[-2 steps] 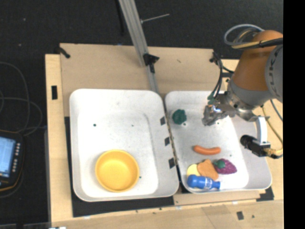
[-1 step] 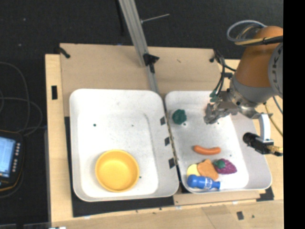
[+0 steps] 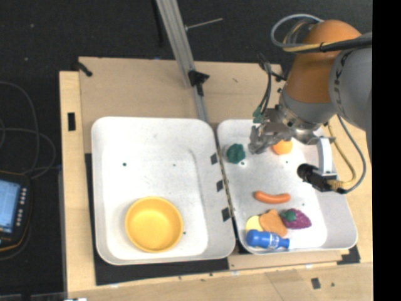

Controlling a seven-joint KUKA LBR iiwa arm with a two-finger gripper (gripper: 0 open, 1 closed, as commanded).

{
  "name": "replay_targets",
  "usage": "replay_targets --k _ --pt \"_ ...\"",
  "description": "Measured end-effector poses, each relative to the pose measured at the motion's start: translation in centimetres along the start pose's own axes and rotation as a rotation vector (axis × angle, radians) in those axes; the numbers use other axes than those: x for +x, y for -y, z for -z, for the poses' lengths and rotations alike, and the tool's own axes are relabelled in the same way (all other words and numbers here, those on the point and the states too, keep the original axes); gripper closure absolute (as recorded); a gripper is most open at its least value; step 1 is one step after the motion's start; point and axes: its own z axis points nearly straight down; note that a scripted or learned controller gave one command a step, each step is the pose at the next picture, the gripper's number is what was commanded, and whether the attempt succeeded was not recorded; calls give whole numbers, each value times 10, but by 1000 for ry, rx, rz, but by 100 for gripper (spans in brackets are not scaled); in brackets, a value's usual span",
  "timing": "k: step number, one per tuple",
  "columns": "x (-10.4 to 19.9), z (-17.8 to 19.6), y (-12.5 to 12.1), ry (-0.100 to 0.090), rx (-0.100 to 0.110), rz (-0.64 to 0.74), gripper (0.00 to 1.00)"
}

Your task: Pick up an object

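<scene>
Tool [image 3: 262, 142] hangs low in the right bin [image 3: 338, 231], just right of the green piece [image 3: 235, 153] and left of the orange piece [image 3: 283, 147], jaw state indeterminate, nothing seen gripped; placement suggests lining up on one of these two.

Just left of the end effector [image 3: 262, 142] sits a dark green lump [image 3: 235, 153]; a small orange piece [image 3: 283, 147] crowds its right; bare white bin floor [image 3: 276, 174] lies below.
</scene>
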Motion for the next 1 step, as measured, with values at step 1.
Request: replay_targets --k 1 --pt "59 6 -17 0 1 1 100"
